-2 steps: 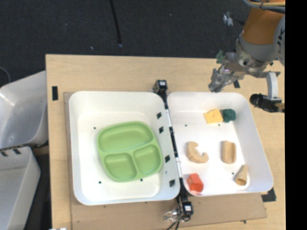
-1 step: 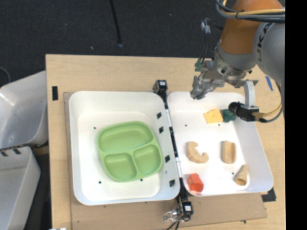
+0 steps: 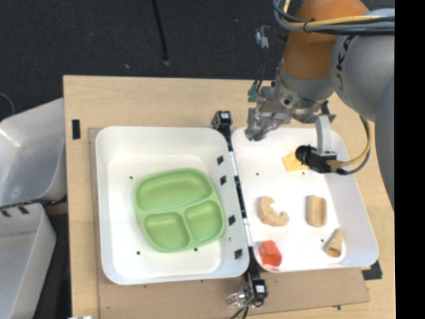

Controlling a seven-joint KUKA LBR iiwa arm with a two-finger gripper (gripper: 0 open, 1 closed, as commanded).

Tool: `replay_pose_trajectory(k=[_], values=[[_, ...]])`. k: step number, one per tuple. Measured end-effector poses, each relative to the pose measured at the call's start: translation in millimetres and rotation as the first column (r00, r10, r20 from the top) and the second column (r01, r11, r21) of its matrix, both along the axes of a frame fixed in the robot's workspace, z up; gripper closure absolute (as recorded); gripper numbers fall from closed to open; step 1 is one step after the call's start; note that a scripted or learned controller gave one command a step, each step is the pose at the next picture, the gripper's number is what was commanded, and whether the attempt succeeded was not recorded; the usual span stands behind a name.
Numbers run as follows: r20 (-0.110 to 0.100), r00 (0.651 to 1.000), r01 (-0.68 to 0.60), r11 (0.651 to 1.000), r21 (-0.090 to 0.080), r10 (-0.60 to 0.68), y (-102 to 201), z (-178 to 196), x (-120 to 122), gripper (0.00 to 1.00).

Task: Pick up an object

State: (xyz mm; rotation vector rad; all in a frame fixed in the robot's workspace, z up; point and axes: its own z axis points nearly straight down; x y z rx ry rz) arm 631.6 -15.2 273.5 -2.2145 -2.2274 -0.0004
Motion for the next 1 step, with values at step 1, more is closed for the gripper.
replay_pose_trajectory(k=[1], values=[[-0.001,1.000,-0.001,1.000,0.000,0.001,55.3,-19.7,-6.5,1.00]])
